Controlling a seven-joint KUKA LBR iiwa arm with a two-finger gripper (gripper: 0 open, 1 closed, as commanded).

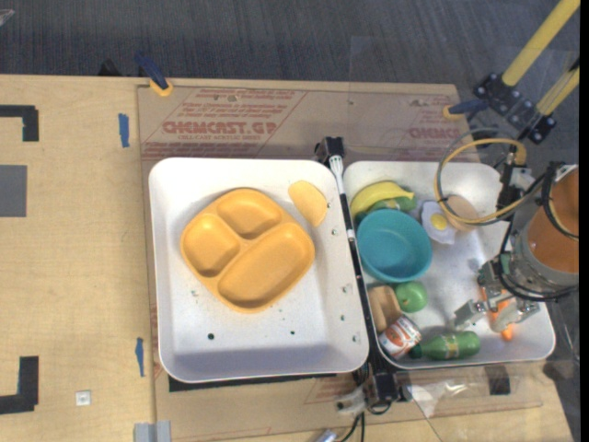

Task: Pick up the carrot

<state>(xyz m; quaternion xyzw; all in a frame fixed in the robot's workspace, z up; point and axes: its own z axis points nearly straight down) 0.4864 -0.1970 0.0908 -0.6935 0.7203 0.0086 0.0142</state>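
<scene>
The pincer [495, 309] hangs low over the right-hand bin [538, 343], near its right wall, under the grey arm [552, 238] with its orange band. An orange piece shows at its tip, most likely the carrot [503, 319], small and tapered; it sits right at the metal fingers, but whether they are closed on it cannot be told from this slant.

Just left of the pincer lies one green bottle [448, 345], smooth and glossy, on its side along the near wall. Touching the bottle's left end is one small can [400, 337] with a red and white label. Above the can sit one round green fruit [411, 295], one teal bowl [394, 245], round and deep, and one yellow banana [380, 194], curved.

There are two white bins. The left bin [184, 339] holds one orange divided plate [247, 247] with three hollows, and one pale yellow rounded piece [308, 201] at its upper right.
</scene>
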